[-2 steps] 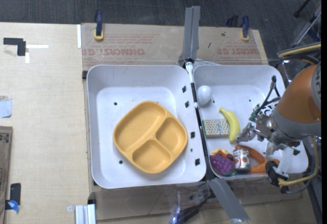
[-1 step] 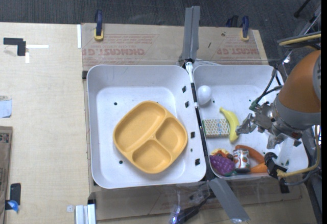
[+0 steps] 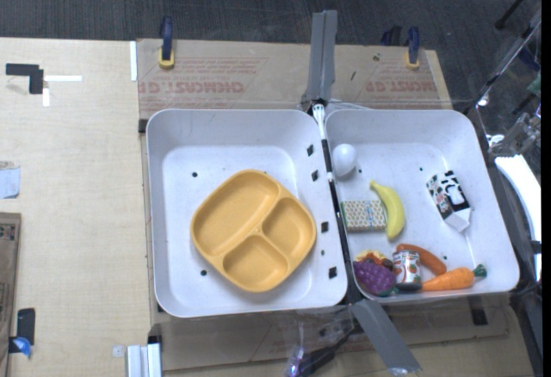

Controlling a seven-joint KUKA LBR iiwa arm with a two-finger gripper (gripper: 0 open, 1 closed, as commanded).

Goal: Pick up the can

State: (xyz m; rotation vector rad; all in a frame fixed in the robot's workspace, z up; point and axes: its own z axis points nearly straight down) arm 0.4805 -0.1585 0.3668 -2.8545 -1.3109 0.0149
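The can [image 3: 407, 269] stood upright near the front edge of the right bin [image 3: 482, 151], a small tin with a red and white label. A bunch of purple grapes [image 3: 374, 274] touched it on its left side, an orange carrot [image 3: 448, 281] lay just beside it on its right, and a red-brown sausage [image 3: 422, 257] rested just behind it. Farther back in the same bin lay a yellow banana [image 3: 391, 208], with a small speckled block [image 3: 363, 215] just to its left and a white ball [image 3: 344, 158] near the dividing wall. A black and white carton [image 3: 448, 196] lay well apart toward the bin's right side. The left bin [image 3: 172, 143] held a yellow plate [image 3: 252, 231] with three compartments, sitting at a tilt near the middle. Both bins rested side by side on brown cardboard [image 3: 224, 74] on the pale wooden desk [image 3: 69, 194]. The hand's state could not be told.
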